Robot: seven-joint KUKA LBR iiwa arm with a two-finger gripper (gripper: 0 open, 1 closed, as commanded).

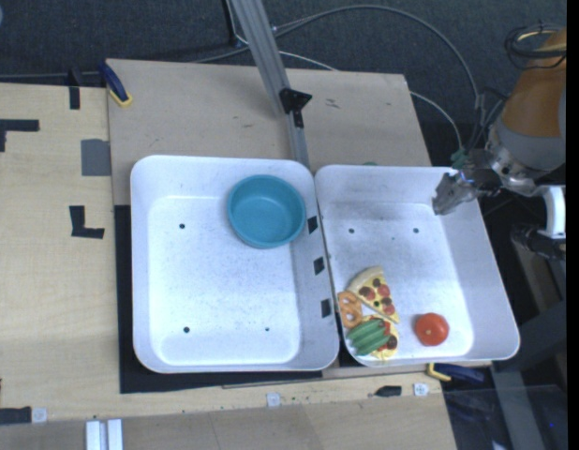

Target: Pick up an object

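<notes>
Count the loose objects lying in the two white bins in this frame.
3. A blue bowl sits in the left bin near its top right corner; a pizza slice toy and a red tomato lie at the right bin's bottom edge.

Two shallow white bins sit side by side on a tan tabletop (205,111), edges touching. Left bin (168,279): speckled floor. Right bin (393,242): same speckling. A grey metal post (261,45) slants down from the top of the view to the seam between the bins, with a black clamp (294,99) partway along it. Black clips (319,265) run down the seam. Pale cables (383,17) loop over dark carpet (83,17) behind the tabletop. Light wood surface (37,204) to the left carries black tape marks (79,221) and a grey patch (95,156). A blue-and-yellow clamp (116,84) grips the far left corner of the tabletop.
</notes>
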